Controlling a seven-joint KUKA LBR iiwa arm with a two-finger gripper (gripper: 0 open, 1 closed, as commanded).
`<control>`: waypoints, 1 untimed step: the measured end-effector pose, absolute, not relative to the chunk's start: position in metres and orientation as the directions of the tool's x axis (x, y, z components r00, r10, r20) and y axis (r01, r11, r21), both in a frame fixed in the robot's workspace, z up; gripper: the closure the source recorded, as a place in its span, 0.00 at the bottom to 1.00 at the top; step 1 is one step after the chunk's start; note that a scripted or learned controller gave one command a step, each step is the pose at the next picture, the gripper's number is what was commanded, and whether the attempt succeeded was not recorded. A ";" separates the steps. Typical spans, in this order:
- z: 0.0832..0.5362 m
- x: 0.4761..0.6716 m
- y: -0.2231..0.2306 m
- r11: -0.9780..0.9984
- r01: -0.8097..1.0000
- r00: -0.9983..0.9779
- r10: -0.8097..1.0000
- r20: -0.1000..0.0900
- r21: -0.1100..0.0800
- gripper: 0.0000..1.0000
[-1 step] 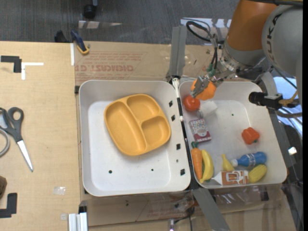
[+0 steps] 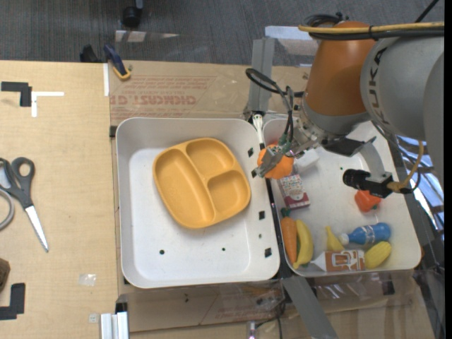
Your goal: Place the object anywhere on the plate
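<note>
One orange (image 2: pixel 277 165), small, rigid and probably light, sat pinched in the gripper (image 2: pixel 274 159) at frame centre, just right of the plate (image 2: pixel 203 182); its smooth round skin could slip.

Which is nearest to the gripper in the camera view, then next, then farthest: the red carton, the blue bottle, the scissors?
From the gripper:
1. Red carton, just below it in the right bin.
2. Blue bottle, toward that bin's lower right.
3. Scissors, far left on the bench.

overhead camera, slanted down (both bins (image 2: pixel 198 274))
</note>
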State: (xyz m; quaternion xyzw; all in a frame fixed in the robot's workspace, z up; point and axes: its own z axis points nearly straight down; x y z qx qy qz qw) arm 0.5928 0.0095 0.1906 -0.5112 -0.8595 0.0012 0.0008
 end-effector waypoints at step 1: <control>0.191 0.593 0.009 0.477 0.879 -0.477 0.879 0.000 -0.002 0.00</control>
